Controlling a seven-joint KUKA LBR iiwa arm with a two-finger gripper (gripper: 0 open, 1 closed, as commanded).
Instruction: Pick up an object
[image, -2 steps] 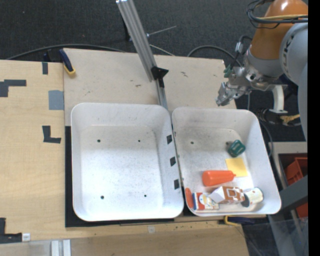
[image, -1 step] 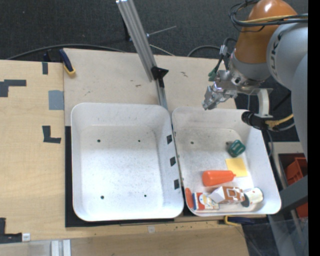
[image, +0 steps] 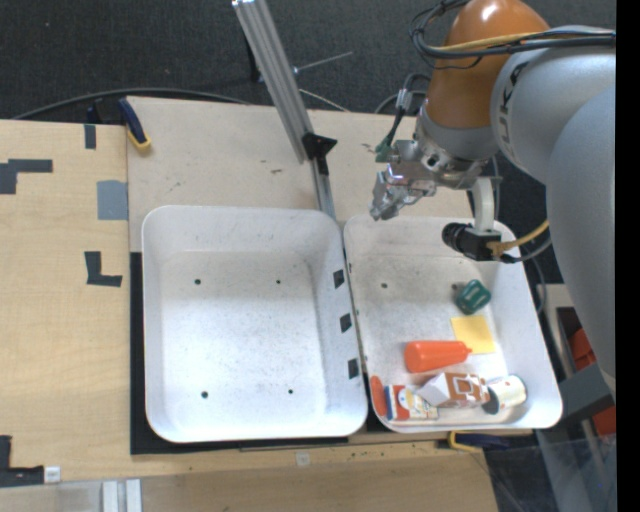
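pincer (image: 386, 203) above right bin's (image: 533, 330) far-left corner, grip state cannot tell | orange cone (image: 436, 354), yellow pad (image: 473, 333), green block (image: 472, 295) lie well apart, near front-right

One fixed camera looks down at a slant from above the pale wooden desk (image: 60, 300), near enough that the two shallow white plastic bins (image: 160, 300) fill the middle. The grey arm with the orange band (image: 540, 90) enters from the right, far side.

Blue-and-yellow clamp (image: 134, 124) lies on bench (image: 60, 330) — slanted metal rail (image: 283, 85) nearby.
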